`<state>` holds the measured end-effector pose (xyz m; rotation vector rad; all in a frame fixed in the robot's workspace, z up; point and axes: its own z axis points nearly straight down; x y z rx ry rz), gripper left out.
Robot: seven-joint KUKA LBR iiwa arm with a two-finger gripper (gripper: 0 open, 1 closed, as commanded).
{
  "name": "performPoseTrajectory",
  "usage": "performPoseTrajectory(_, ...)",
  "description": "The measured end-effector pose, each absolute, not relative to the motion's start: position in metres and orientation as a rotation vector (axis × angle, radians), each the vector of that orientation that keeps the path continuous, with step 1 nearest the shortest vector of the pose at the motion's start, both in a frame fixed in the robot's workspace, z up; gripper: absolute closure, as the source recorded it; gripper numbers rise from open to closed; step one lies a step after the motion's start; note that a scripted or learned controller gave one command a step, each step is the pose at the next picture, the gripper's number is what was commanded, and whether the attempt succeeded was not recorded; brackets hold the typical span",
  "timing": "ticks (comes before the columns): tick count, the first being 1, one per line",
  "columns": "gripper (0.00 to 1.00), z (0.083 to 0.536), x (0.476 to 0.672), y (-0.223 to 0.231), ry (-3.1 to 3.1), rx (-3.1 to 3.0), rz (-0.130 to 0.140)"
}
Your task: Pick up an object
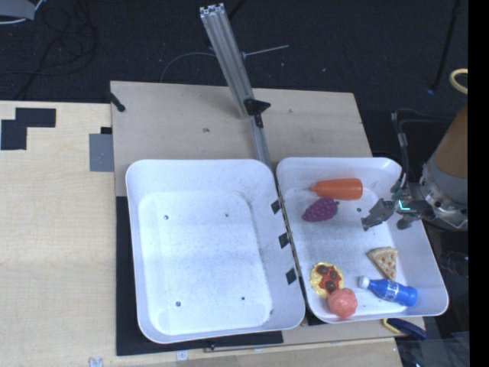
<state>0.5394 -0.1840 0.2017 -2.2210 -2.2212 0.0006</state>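
Note:
The right bin [348, 239] holds several toy items: an orange carrot [336, 189] near its back, a purple grape bunch [319, 210] just below it, a pizza slice [383, 262], a blue bottle [391, 291] lying on its side, a pinkish-red ball [343, 303] and a yellow-and-red piece [326, 277]. My gripper [393, 215] hovers at the bin's right side, above the pizza slice and to the right of the grapes. Its dark fingers [374, 218] are spread open with nothing between them.
The left bin [199, 251] lies beside the right one, joined by black clips [284, 239]. A metal rail [233, 60] slants over the bench behind the bins. The arm's orange band [457, 140] sits at the far right.

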Motion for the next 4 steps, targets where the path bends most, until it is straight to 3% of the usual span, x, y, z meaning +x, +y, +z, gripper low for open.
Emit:
performPoseTrajectory(1, 0.00, 0.202, 0.539, -0.184, -2.221, -2.221, 0.001)
performPoseTrajectory(3, 0.00, 0.090, 0.532, -0.184, -2.221, -2.220, 0.002)
performPoseTrajectory(4, 1.00, 0.102, 0.533, -0.185, -2.221, -2.224, -0.002)
